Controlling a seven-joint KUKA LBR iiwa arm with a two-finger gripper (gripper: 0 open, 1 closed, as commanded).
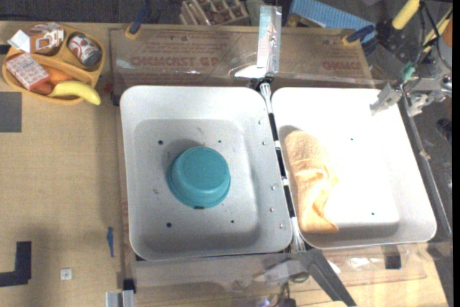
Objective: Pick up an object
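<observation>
teal bowl [200, 177] upside down, round, left bin [136, 154]

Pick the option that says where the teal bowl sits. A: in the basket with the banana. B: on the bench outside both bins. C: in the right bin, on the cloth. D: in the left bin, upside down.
D: the teal bowl rests near the middle of the left bin with its base facing up, while the yellow cloth lies apart in the right bin.

Arm [431, 86] cut off by right edge.
</observation>
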